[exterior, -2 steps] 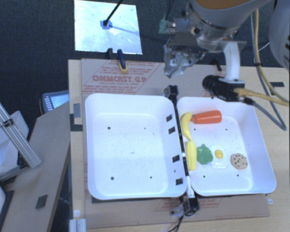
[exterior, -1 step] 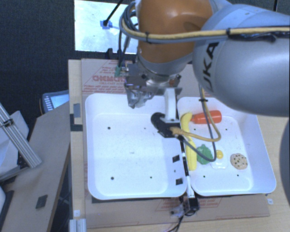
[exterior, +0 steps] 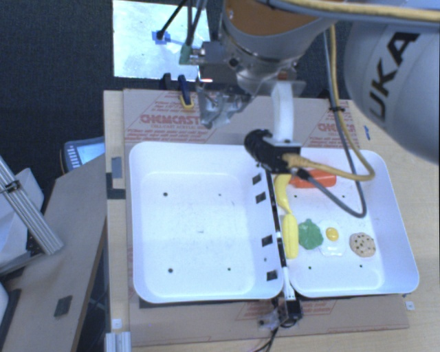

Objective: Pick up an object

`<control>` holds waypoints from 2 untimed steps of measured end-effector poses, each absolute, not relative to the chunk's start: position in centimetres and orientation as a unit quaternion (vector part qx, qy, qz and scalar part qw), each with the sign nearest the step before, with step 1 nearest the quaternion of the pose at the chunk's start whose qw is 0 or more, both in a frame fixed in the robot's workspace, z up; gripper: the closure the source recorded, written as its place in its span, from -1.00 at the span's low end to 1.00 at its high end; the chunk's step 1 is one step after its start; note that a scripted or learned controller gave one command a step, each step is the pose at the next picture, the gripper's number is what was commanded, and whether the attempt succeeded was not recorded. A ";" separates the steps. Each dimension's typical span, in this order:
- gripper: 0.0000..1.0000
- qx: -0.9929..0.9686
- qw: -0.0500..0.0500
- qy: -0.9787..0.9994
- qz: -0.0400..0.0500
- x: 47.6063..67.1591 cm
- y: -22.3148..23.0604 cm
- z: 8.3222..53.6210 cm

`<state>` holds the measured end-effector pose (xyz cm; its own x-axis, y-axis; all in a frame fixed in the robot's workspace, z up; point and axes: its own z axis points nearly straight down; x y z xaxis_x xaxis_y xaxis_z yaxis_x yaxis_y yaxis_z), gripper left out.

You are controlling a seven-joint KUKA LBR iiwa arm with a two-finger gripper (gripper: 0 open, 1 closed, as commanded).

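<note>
Banana [exterior: 289, 236], broccoli [exterior: 311, 234] and cookie [exterior: 361, 244] lie in the right bin [exterior: 392, 199].

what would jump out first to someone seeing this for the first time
The big grey arm with its orange band looms over the top, its tool hanging above the back edge of the left shallow white bin. Next, the small bright items in the right shallow white bin: a yellow banana-shaped piece, a green leafy lump, a round speckled cookie.

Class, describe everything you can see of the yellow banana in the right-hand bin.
The banana is a long, slim, glossy yellow piece that looks like plastic toy food. It lies flat in the right bin, lengthwise along the inner wall by the divider. Its lower end touches the green leafy toy; its upper end runs under the gripper's black mount.
</note>
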<state>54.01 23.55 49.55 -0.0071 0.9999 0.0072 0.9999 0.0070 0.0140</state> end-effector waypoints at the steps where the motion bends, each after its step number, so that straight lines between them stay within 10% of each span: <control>1: 1.00 0.705 0.000 0.709 0.001 49.3 23.4 49.6; 2: 1.00 0.705 0.000 0.709 0.001 48.6 23.4 52.1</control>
